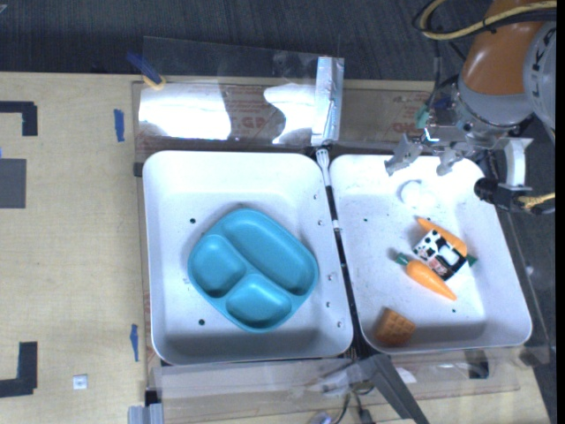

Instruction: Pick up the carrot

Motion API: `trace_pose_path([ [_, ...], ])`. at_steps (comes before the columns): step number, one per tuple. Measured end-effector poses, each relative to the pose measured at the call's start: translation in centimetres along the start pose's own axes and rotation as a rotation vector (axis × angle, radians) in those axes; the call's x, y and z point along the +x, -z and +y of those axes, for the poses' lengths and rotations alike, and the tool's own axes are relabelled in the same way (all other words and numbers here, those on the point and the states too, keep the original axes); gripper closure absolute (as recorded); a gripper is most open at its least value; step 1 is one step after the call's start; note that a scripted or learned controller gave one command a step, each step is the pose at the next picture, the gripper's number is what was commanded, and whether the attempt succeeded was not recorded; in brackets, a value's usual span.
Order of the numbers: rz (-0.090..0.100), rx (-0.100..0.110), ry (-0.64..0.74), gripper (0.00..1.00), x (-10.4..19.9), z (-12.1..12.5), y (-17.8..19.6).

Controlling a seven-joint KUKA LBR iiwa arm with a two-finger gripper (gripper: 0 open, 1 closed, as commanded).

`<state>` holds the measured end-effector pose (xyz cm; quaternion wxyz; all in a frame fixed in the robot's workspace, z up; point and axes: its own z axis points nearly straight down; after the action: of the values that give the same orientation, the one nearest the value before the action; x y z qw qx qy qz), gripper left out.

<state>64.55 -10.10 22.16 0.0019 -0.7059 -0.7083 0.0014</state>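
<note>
- Room lies open across the right bin [371, 228]: its left half and far side are bare white.
- My gripper [422, 155] hangs over that bin's far edge, fingers spread, nothing between them.
- The carrot [427, 276] lies near the right edge, touching a black-and-white carton [440, 253] whose print I cannot read.
- A waffle-like piece [394, 327] sits at the near edge.
- A blue divided tray [253, 268] takes up the left bin's [168, 193] middle.
</note>
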Motion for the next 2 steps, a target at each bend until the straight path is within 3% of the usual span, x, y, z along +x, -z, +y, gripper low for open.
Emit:
trace_pose_path([
  [1,0.0,0.005,0.021,0.0,-5.2,-7.6,-11.9],
  [2,0.026,-0.001,0.056,0.0,-8.9,-14.1,-13.1],
])
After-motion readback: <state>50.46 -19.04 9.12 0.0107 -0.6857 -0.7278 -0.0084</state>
